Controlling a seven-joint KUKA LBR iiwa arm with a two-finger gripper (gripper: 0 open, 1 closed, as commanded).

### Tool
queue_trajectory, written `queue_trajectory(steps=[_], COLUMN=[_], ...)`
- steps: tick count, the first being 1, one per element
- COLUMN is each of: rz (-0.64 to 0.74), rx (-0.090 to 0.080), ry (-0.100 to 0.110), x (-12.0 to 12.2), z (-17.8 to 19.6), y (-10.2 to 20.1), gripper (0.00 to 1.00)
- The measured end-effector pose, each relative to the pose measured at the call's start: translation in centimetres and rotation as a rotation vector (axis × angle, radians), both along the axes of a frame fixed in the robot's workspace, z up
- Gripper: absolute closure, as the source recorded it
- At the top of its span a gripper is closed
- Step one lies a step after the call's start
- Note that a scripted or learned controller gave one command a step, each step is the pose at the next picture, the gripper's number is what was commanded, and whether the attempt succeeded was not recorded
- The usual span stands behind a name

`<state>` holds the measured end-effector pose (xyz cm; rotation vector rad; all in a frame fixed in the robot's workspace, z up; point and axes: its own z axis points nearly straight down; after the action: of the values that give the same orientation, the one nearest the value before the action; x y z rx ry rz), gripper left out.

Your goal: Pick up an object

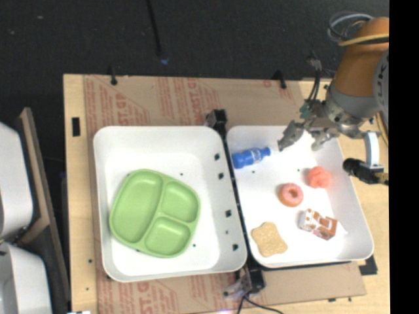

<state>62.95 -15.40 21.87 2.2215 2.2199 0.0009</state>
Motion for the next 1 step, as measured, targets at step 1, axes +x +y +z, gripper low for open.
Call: queue_trajectory(steps=[1], rz=[-0.001], rx=[0.002], ry=[0.008], x=[-2.48], z=[-10.76], y=[-3.51], gripper=[0.00])
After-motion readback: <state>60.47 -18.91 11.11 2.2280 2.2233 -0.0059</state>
